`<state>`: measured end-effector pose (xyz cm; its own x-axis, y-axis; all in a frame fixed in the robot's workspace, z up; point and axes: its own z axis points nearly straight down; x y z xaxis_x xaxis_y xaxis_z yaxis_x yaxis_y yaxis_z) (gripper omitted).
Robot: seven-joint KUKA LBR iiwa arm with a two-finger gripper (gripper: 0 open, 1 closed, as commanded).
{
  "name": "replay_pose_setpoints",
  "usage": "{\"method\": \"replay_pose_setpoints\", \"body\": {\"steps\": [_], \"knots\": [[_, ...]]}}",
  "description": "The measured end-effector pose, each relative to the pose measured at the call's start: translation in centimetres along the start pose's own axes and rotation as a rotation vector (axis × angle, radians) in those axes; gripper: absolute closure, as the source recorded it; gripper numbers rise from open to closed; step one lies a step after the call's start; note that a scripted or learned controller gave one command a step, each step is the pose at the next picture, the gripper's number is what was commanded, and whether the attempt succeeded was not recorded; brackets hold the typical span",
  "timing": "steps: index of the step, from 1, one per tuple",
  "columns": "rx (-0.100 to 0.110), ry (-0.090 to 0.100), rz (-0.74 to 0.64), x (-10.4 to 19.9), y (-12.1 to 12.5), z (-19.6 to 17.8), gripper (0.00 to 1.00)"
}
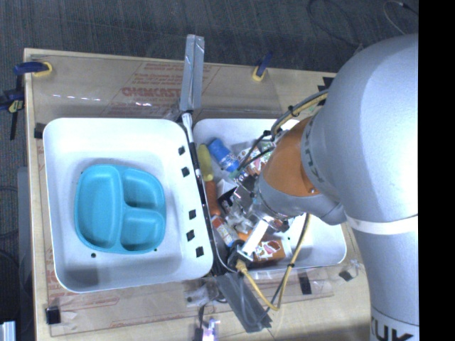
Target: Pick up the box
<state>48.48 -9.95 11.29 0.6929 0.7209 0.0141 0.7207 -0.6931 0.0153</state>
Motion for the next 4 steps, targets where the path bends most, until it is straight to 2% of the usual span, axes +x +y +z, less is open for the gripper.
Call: {"method": "replay_pose_setpoints", "body": {"steps": [1,2,3,4], "knots": [[0.019,-0.018,0.346,4.7,-5.5,-7.8,1.0],[0.017,-0.021,0.594,5.8,-6.5,-7.8,1.0],[0.016,-0.022,0.594,9.5,-10.0,-11.1,1.0],[0.022,-0.026,0.585,9.6,-10.1,-11.9,1.0]]}}
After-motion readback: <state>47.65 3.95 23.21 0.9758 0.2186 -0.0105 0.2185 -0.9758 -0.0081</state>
